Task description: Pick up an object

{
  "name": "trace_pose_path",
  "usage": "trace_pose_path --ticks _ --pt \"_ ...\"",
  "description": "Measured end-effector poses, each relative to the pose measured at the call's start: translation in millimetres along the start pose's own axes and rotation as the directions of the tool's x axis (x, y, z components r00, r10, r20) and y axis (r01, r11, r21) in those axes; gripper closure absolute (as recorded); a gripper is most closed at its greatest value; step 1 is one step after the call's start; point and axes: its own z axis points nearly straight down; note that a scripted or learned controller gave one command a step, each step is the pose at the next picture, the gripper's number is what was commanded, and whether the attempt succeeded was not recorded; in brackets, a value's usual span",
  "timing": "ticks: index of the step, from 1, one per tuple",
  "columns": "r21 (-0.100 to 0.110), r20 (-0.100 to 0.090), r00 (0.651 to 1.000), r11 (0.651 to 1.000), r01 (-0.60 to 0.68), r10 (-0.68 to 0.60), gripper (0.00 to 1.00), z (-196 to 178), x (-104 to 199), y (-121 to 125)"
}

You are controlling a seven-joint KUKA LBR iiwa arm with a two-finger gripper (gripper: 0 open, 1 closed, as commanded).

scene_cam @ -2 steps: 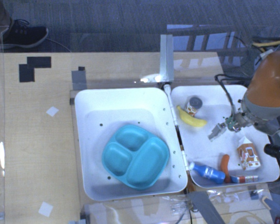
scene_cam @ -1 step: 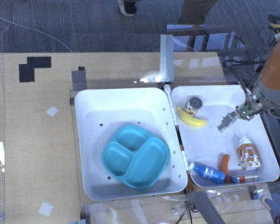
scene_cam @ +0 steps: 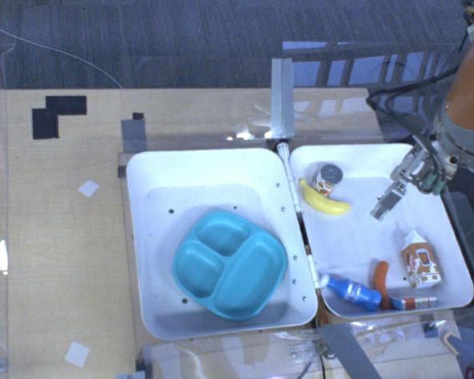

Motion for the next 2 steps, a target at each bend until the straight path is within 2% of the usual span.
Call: trace_pose_path --ticks 1,2 --pt "0.001 -0.001 0.999 0.999 0.052 -0.052 0.0 20 -36 20" --pt "0.002 -0.001 0.999 0.999 0.042 -0.042 0.0 98 -61 -69"
